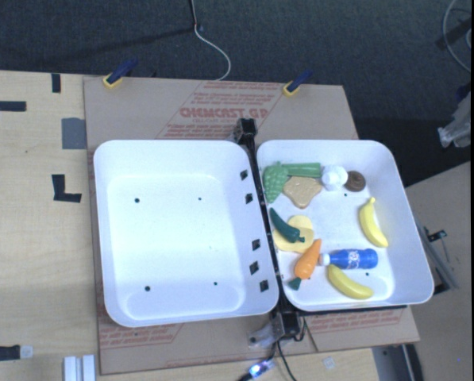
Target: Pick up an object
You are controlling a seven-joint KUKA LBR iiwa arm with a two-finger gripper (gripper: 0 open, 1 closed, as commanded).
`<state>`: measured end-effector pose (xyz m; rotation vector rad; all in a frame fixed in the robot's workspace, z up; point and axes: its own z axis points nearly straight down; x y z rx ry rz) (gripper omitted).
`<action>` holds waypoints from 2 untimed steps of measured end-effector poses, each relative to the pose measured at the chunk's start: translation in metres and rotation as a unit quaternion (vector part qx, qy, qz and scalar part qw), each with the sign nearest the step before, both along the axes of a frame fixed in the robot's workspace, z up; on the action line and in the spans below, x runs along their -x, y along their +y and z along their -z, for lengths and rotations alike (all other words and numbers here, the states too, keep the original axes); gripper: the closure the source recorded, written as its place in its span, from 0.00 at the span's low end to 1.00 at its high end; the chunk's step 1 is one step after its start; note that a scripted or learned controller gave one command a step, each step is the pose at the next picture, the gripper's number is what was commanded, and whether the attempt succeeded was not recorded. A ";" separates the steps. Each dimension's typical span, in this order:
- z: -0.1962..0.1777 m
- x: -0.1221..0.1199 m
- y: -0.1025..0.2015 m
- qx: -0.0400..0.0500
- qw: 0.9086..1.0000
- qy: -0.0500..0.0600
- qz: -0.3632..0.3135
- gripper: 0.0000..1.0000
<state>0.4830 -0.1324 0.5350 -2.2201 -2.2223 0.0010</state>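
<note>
Right bin, centre-right of frame: two bananas, blue bottle, carrot, green toys, tan slice, all loose. Left bin, centre-left. End effector: you cannot tell its state. Step: approach pending; you need to choose an isolated piece, probably the upper banana.

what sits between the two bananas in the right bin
In the camera view, the blue bottle lies between the upper banana and the lower banana.
</note>
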 end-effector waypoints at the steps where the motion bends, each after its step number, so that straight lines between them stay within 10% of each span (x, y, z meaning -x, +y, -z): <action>1: 0.000 -0.001 0.012 0.000 1.000 0.000 0.000 1.00; 2: 0.000 -0.001 0.024 0.000 1.000 0.000 0.000 1.00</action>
